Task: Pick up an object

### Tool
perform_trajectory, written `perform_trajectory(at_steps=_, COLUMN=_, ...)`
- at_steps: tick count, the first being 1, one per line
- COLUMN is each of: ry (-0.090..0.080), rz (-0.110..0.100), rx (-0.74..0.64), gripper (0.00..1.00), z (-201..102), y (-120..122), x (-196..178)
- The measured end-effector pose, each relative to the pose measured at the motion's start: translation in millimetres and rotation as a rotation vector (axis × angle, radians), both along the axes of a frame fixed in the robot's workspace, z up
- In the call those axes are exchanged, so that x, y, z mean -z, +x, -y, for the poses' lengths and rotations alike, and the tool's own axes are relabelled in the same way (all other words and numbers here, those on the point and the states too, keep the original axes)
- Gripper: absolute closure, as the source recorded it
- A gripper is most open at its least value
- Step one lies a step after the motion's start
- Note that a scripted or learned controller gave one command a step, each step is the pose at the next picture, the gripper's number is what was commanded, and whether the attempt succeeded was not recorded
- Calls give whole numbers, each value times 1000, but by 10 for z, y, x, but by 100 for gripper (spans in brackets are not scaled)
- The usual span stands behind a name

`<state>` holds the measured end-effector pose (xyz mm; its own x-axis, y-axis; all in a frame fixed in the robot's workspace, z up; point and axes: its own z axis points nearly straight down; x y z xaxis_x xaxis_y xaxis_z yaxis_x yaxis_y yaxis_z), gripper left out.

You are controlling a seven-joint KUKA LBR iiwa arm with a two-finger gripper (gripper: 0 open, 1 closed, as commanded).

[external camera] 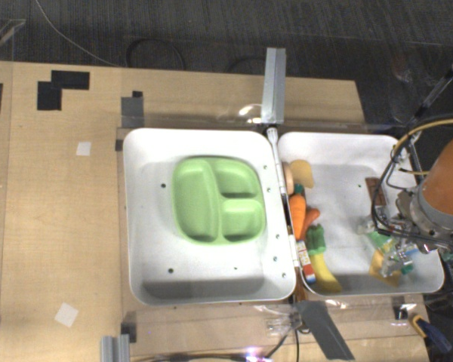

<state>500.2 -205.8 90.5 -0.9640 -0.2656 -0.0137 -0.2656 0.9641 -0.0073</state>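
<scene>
Looking down on the bench: we see two white bins side by side on a wooden top, w/ the arm coming in from the right.
Left bin (140,202): holds a green divided plate (216,199), lying flat near the middle, three compartments showing.
Right bin (340,164): toys lined up along its left wall, touching or nearly touching each other.
Top of that row: a pale yellow-and-cream piece (297,173), which we can't name for sure.
Below it: an orange carrot (298,212), w/ a reddish-orange piece just beside it on the right.
Further down: a small green item (315,240), then a yellow banana (323,271) at the front-left corner of the bin.
Arm: grey body w/ the orange band (447,173) at the frame's right edge, cables looping above it.
Gripper (395,256): low over the front-right corner of the right bin, approx. at the bin floor; we can't tell how far apart its jaws stand or whether anything is held.
Under the gripper: a small yellow and green-blue object (383,262), partly hidden by the hardware; we can't say if the two touch.
Gap: the toy row and the gripper sit well apart, w/ bare bin floor between.
</scene>
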Motion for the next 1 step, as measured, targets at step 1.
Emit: perform_trajectory(at_steps=1, ry=-3, rz=3, rx=49, gripper=0, z=-105, y=1, x=-4)
